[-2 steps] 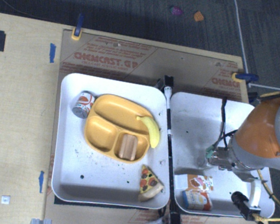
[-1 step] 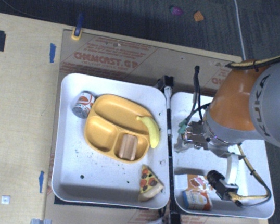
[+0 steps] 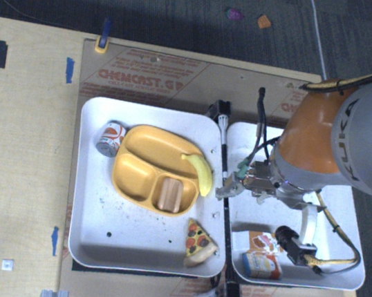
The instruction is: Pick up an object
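Note:
My gripper (image 3: 229, 187) hangs low over the left edge of the right bin (image 3: 352, 205), right by the divider between the two bins. The wrist and orange band cover it from above. A yellow banana (image 3: 200, 171) lies just left of the gripper, on the right rim of a yellow divided plate (image 3: 146, 146) in the left bin (image 3: 86, 205). A brown sausage-like piece (image 3: 169, 194) sits in the plate's lower compartment. A small orange, white and blue carton (image 3: 263, 256) lies in the right bin, below the gripper.
A crushed can (image 3: 110, 138) rests against the plate's left side. A toy pizza slice (image 3: 198, 242) lies in the left bin's lower right corner. Black cables (image 3: 260, 124) run over the back of the right bin.

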`<state>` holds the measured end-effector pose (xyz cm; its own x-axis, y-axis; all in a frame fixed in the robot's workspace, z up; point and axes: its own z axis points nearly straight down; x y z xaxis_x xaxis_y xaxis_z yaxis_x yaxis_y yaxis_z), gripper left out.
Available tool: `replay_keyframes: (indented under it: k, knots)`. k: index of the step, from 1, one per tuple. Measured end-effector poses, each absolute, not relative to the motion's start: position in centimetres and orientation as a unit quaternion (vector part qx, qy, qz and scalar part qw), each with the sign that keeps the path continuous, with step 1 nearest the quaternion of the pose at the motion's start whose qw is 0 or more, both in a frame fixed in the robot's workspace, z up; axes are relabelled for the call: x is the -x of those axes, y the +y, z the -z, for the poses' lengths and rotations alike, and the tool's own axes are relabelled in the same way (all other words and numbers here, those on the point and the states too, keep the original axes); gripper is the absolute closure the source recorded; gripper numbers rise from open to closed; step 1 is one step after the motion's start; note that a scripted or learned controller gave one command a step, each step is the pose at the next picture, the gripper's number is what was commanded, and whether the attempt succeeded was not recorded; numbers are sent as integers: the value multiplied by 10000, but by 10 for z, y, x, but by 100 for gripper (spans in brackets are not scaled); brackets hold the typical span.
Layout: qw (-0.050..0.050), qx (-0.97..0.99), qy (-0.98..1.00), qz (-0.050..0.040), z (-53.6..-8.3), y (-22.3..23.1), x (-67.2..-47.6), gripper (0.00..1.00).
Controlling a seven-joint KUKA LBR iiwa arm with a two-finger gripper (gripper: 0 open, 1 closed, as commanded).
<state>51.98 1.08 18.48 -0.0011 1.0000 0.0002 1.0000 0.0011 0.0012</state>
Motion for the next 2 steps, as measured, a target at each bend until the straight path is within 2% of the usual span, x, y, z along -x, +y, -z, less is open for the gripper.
replay_keyframes:
  k: [2]
  knots:
    - [3, -7067, 7075, -5, -185, 11, -520, 0]
